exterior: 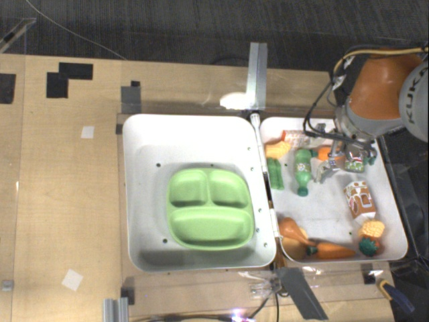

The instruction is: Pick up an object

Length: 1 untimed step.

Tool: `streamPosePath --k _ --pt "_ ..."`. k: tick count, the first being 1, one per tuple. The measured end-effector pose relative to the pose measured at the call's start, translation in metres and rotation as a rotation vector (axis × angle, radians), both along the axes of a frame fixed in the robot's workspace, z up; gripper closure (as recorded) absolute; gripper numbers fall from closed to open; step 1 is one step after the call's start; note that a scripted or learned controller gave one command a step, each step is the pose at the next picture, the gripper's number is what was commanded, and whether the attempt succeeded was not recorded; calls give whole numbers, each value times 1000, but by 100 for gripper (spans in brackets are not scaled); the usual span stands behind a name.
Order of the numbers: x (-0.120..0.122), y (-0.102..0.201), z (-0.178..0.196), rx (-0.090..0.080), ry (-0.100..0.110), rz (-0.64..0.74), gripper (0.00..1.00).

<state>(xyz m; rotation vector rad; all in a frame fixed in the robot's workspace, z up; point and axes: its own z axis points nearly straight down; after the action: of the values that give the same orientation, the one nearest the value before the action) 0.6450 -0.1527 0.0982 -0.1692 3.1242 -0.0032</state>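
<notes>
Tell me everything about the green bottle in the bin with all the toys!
The green bottle looks like smooth toy plastic, with a white label around its middle and a darker green cap at the end nearer the camera. It lies on its side in the right bin, in the far half. A yellow toy sits beside it, and the gripper hangs close on its other side.

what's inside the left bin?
One green divided tray rests on the left bin floor, its three compartments bare. The floor under the tray is covered.
</notes>
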Motion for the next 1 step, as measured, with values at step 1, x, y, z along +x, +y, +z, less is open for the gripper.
streamPosePath --k 1 --pt "-29 55 -9 2 0 62 0"
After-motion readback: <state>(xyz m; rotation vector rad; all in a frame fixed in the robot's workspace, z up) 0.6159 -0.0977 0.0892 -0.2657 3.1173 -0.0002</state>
